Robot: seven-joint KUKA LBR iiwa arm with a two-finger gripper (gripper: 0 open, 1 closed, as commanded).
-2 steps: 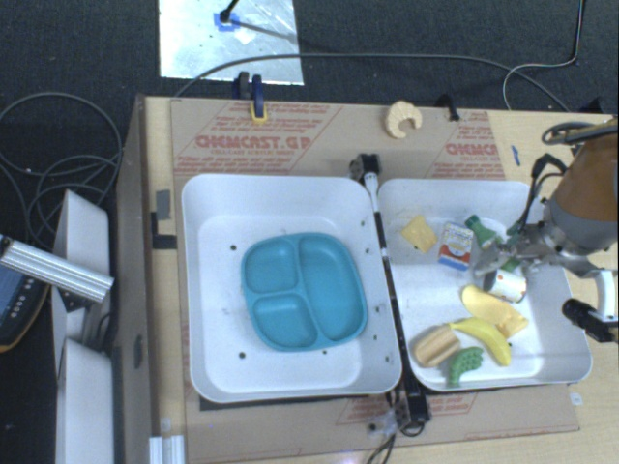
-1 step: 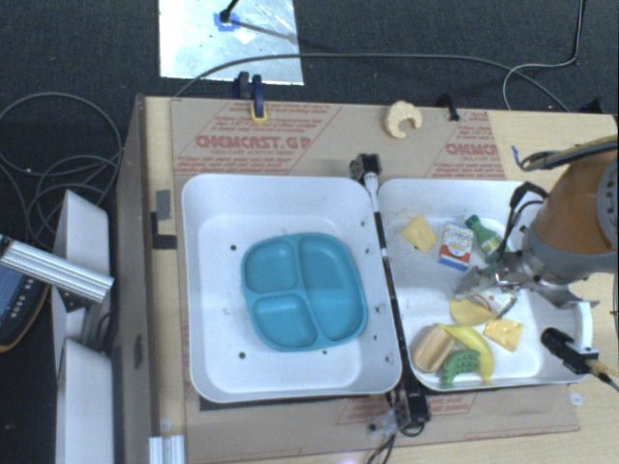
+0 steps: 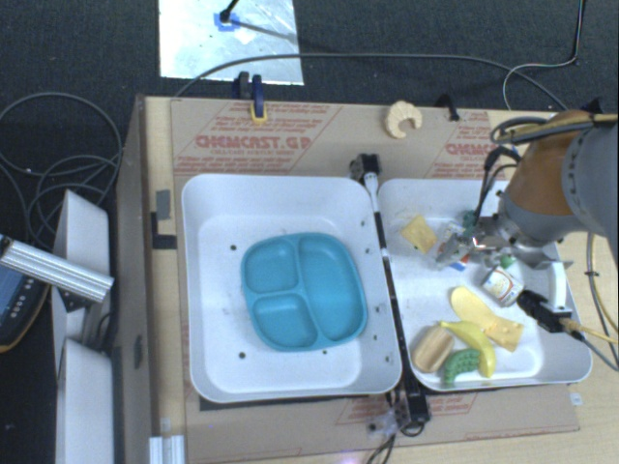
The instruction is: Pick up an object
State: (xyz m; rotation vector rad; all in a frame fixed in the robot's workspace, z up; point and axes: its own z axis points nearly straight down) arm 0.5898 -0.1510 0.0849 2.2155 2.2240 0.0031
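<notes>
In the right bin [image 3: 571, 361] I see several small things that could be picked. A pale yellow wedge [image 3: 419, 233] lies near the bin's upper left, just left of the jaws [image 3: 453, 252]. A small white cylinder with a red mark [image 3: 499, 284] lies just below and right of the jaws, apart from them. Lower down sit a yellow banana [image 3: 471, 336], a pale yellow slice [image 3: 469, 304] touching a yellow block [image 3: 505, 331], a tan bun-like piece [image 3: 432, 347] and a green piece [image 3: 461, 364], all clustered toward the bin's near edge and well clear of the jaws.

The jaws are low over the bin floor, pointing left toward the wedge. I see nothing between them, but they are too small and blurred for me to tell whether they are released or clenched.

The grey arm [image 3: 556, 187] with its orange band comes in from the right. In the left bin [image 3: 218, 211] rests a blue divided plate [image 3: 303, 290]. Beyond the bins, on the table [image 3: 290, 138], lies a cream curled piece [image 3: 402, 118].
</notes>
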